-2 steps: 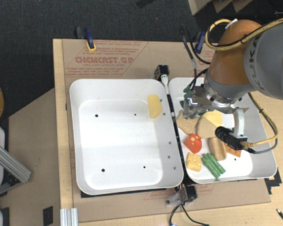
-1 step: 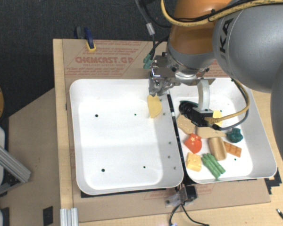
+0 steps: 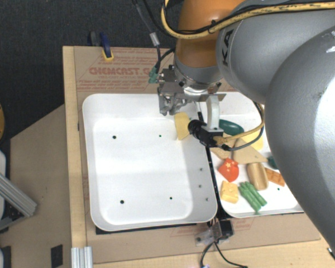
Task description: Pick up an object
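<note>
the gripper [image 3: 181, 111] hangs over the left bin's [image 3: 139, 205] far right corner with a pale yellow block [image 3: 182, 127] between its fingers. the other toy foods [image 3: 243, 175] lie right of it.

two white bins [image 3: 100, 166], one arm [image 3: 279, 54]

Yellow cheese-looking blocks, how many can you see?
2: one pale yellow block below the end effector, over the left bin; another yellow block in the right bin. The arm may hide more.
</note>
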`<state>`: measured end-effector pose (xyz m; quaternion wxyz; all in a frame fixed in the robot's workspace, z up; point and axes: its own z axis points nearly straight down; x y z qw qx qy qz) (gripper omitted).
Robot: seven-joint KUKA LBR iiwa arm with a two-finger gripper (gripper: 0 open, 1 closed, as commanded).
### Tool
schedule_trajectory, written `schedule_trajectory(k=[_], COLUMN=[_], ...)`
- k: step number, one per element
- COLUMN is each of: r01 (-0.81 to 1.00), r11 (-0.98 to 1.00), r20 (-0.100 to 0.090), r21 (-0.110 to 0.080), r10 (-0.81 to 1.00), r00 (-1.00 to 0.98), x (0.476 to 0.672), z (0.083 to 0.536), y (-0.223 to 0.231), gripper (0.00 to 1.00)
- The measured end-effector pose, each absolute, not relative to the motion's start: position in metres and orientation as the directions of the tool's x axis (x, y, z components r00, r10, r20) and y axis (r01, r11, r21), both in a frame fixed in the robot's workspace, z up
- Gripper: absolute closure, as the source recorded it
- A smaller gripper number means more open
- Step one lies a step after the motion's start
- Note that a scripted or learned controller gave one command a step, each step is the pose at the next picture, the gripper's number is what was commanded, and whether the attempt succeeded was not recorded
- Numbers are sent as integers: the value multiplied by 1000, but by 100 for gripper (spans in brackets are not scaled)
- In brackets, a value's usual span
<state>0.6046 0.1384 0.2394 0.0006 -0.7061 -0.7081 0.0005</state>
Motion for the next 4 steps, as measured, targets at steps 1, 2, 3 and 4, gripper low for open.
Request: schedule_trajectory(k=[1,2,3,4], r01=[1000,1000,1000,1000], r11=[4,1,-9,-6], r20=[1,2,-3,0], r21=[1,6,-2,-8], r10=[1000,1000,1000,1000], r00=[-4,-1,9,6], x=[616,586,560,510], z=[221,304,317,285], y=[177,163,77,24], gripper=[100,100,100,100])
